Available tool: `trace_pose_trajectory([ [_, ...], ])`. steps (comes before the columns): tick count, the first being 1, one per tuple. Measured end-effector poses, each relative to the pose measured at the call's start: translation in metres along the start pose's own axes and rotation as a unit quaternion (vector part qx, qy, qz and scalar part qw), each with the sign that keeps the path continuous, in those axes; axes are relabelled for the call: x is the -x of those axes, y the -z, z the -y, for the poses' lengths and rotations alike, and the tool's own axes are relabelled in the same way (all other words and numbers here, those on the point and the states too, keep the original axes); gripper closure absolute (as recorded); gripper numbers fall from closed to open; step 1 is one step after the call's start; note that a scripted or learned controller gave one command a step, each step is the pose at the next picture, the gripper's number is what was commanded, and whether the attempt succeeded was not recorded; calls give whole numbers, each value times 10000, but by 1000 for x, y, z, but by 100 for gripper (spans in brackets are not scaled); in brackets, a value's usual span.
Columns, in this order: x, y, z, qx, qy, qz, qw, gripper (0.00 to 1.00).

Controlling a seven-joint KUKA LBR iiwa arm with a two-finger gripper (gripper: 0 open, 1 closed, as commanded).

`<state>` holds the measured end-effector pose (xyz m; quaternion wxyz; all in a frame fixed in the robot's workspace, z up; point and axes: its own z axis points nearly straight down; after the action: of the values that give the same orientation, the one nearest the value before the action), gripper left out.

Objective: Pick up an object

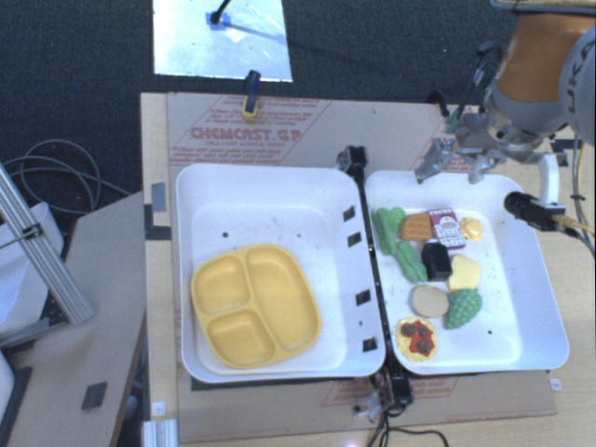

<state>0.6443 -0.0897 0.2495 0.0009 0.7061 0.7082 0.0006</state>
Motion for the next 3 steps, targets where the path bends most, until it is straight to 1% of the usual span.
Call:
trace_pose_trajectory([
  [1,24,-150,15,48,5,5,10000,0],
  [2,25,-140,15,60,3,13,10000,100],
  [3,25,-140,15,55,2,10,10000,0],
])
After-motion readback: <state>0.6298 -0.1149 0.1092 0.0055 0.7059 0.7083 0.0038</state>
